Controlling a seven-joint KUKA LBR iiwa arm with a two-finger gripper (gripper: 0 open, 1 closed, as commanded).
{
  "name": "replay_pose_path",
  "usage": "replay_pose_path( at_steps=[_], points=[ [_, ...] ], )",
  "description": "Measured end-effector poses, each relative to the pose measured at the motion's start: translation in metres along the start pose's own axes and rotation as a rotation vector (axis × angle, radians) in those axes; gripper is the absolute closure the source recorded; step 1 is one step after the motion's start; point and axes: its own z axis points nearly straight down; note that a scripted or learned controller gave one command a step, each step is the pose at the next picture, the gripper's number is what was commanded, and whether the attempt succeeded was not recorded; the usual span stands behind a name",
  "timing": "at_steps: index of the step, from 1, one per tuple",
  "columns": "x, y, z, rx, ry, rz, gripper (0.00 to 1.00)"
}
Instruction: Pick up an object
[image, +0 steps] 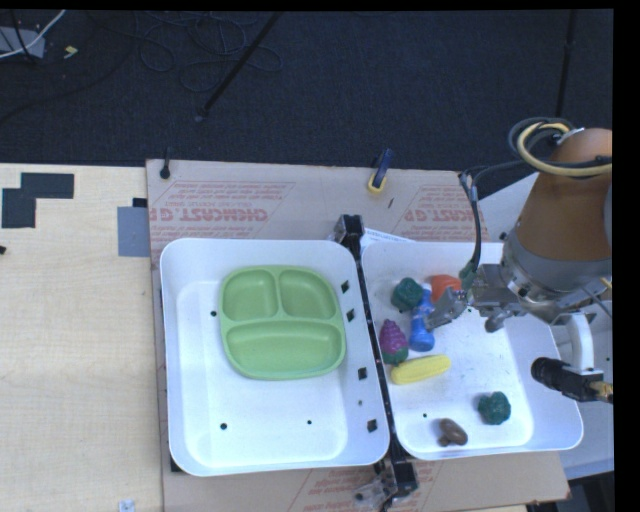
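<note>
Down in the right bin (545, 440), the gripper (432, 318) hangs over a cluster of small toys: a blue piece (422, 335) just under its tip, a dark green lump (406, 293) beside it, an orange one (443, 284), a purple one (392, 340) and a yellow corn cob (419, 369) below. Whether its fingers are open or closed I cannot tell. Behind the bin, the cardboard (240, 205) bears red print, seemingly upside down, not surely readable.

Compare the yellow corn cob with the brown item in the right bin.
The corn cob is yellow, long and lies near the bin's middle, beside a purple toy. The brown item is shorter, rounder and sits near the front rim. Both rest loose in the right bin.
</note>
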Motion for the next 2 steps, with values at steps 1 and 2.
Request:
replay_pose_path(
  at_steps=[1,2],
  points=[
    [0.000,0.002,-0.004,-0.008,-0.001,-0.001,0.00],
    [-0.004,-0.005,0.044,-0.004,0.000,-0.001,0.00]
  ],
)
